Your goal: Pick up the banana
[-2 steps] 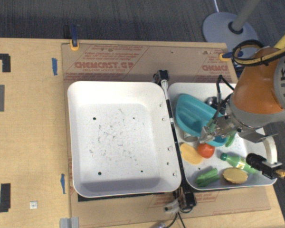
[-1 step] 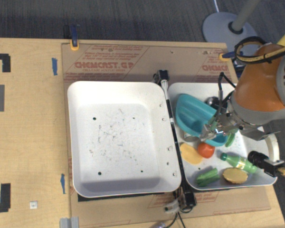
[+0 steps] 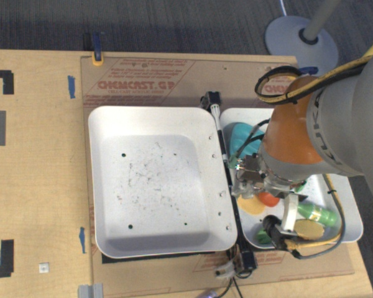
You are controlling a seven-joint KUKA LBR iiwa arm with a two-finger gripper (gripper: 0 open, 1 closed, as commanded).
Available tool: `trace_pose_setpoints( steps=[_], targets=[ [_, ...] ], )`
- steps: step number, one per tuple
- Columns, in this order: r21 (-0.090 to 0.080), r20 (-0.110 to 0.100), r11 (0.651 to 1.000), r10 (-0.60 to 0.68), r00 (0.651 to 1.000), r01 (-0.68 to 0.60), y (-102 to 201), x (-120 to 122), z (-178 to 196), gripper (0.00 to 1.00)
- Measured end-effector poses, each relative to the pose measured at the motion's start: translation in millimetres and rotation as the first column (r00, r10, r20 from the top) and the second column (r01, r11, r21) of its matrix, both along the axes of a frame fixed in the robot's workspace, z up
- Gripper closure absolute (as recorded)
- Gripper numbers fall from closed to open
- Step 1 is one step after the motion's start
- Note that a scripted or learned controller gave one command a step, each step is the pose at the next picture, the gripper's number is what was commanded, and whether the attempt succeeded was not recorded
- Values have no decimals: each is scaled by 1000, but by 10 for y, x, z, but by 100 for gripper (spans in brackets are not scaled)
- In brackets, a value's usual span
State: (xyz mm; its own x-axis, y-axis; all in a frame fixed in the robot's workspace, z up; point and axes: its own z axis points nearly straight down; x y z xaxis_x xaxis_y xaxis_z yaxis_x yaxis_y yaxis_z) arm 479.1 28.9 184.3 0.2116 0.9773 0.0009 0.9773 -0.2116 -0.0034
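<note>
Claw (image 3: 260,190) low in right bin (image 3: 353,221), arm (image 3: 336,129) bent overhead.

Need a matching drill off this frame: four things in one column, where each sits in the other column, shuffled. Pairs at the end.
Things
1. teal object
2. green bottle-shaped object
3. blue tape strip
4. orange band on the arm

Places
A. on the bench, left of the left bin
B. over the right bin
C. in the right bin, far left corner
D. in the right bin, near right part

Pairs: 1-C, 2-D, 3-A, 4-B
</note>
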Motion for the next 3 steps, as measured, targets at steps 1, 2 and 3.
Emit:
trace_pose_setpoints(
  steps=[1, 2, 3],
  targets=[
    [0, 2, 1000, 2, 1000, -2, 3, 9, 100, 100],
    [-1, 3, 1000, 5, 1000, -5, 8, 17, 199, 100],
    [-2, 5, 1000, 7, 1000, -7, 12, 26, 298, 100]
  ],
)
